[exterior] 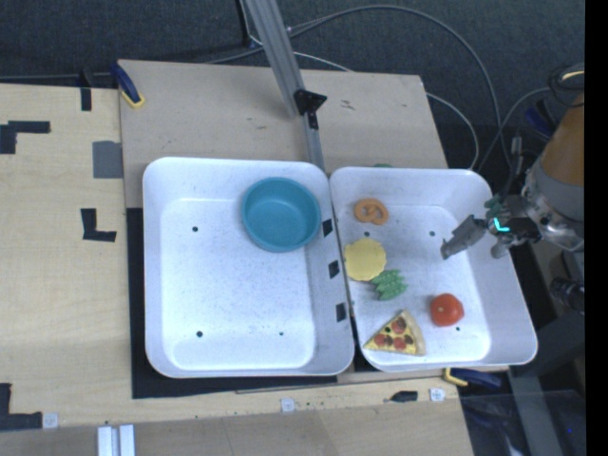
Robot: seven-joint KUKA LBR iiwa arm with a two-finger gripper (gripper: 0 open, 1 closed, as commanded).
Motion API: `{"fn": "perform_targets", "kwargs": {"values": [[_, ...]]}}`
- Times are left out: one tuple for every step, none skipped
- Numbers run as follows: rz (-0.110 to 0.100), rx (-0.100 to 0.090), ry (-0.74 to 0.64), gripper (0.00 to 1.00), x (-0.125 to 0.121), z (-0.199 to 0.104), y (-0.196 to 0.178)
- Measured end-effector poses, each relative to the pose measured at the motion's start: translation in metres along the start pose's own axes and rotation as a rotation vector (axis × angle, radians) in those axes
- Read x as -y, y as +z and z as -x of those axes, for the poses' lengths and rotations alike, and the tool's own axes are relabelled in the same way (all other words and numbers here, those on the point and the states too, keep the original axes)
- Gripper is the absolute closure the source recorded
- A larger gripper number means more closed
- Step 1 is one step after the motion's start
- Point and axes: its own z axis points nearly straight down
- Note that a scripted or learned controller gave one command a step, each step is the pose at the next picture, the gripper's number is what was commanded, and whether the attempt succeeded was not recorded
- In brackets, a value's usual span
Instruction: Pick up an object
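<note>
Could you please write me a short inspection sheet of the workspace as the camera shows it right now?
Surface: wooden bench bearing two white bins, left bin and right bin.
Job's things: blue bowl in the left bin; pretzel, yellow disc, green leafy piece, tomato and pizza slice in the right bin.
Clutter: nothing seen.
Grippers: pincer over the right bin's right side, holding nothing.
Cables: grey cables loop behind the bins.
Surroundings: dark floor, metal pole.

Glossy speckled white plastic bins (237, 350), smooth blue bowl (280, 214), pale wood bench (57, 160)
</note>
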Motion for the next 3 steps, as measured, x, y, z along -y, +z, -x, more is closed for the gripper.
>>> {"fn": "perform_targets", "kwargs": {"values": [[0.0, 0.0, 0.0, 0.0, 0.0, 0.0, 0.0], [-0.005, -0.001, 0.001, 0.0, 0.006, 0.007, 0.058], [-0.005, -0.001, -0.001, 0.0, 0.002, -0.003, 0.113]]}}
